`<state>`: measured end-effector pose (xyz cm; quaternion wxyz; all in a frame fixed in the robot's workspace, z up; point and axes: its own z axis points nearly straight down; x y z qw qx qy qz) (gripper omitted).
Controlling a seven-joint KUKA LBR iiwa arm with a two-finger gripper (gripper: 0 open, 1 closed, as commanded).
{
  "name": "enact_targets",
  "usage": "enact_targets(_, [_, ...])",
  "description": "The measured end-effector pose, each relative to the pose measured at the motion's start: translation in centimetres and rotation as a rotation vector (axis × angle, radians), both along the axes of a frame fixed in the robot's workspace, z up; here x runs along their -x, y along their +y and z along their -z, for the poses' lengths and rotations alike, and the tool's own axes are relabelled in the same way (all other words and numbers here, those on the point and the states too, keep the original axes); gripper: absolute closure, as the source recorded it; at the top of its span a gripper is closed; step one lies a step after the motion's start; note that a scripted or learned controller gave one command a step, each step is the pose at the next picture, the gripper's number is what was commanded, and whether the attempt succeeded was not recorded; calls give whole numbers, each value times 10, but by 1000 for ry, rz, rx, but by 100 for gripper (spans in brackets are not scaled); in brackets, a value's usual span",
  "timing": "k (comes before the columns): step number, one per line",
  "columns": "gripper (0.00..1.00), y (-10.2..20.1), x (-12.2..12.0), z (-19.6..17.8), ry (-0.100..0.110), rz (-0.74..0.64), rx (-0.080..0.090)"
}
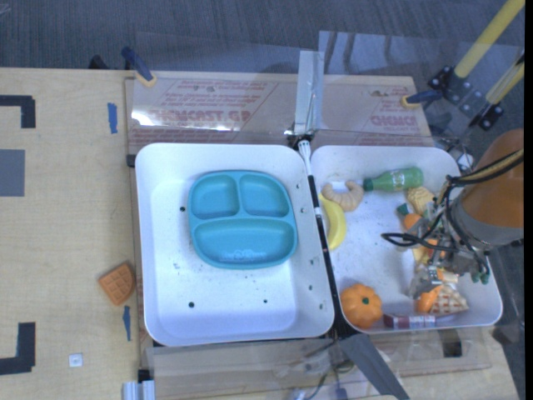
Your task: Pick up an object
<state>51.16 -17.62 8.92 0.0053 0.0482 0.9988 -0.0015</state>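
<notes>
Claw [435,261] lowered among cluttered items at the right bin's [375,240] right edge, positioned for picking; grip state indiscernible.

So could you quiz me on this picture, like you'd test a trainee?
1. True or false: the blue divided plate lies in the left bin.
2. Which item lies near the front edge of the right bin? A) green bottle B) orange pumpkin C) banana
3. Fill in: the small waffle-patterned piece lies on the wooden bench, ____ the bins.

Key: 1 true. 2 B; the bottle lies near the back, the banana against the wall nearest the left bin. 3 outside.
</notes>
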Motion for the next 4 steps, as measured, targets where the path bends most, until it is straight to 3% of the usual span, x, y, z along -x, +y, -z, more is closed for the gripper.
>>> enact_targets(1, [0,-36,28,0,-1,-38,-1])
enact_targets(2, [100,-32,23,-13,-16,-44,0])
enact_targets(3, [100,14,-21,-1,-4,495,-6])
enact_targets(4, [100,90,-24,-100,-4,529,-10])
